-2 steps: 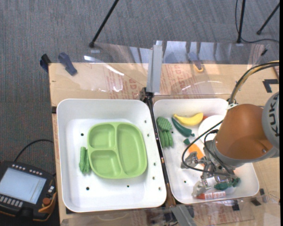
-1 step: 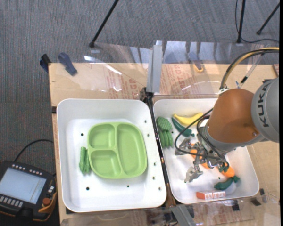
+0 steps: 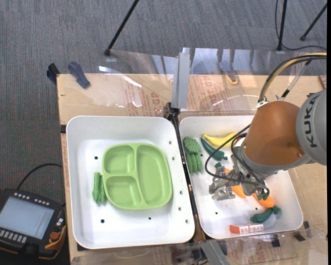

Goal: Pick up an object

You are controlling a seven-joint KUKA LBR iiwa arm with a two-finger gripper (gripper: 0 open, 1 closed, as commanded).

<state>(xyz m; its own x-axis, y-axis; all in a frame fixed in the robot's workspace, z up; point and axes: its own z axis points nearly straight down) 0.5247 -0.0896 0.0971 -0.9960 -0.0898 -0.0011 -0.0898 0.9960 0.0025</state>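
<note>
I am reaching in from the right, my orange band and grey wrist hanging over the right bin (image 3: 295,203). My fingers (image 3: 223,191) are down inside it, close to the bin floor near its middle, and they are too tangled with cable and metal for me to tell whether they are wide, narrow or closed on anything.

Just beside them, on their right, lies an orange carrot-like toy (image 3: 240,191), and further right and down is another orange piece (image 3: 266,201) with a dark green end (image 3: 263,215) beside it. I cannot tell whether I touch the nearer orange toy. A yellow banana (image 3: 216,139) lies toward the bin's back, partly under my wrist, with a dark teal piece (image 3: 218,154) next to it. A green ridged vegetable (image 3: 193,153) lies along the bin's left wall. A small white and red packet (image 3: 246,229) sits near the front edge.

In the left bin (image 3: 83,225) a light green divided plate (image 3: 137,175) rests flat, with a green pod (image 3: 99,187) lying just beside its left rim. Both bins sit on the cardboard-coloured surface (image 3: 127,93).
</note>
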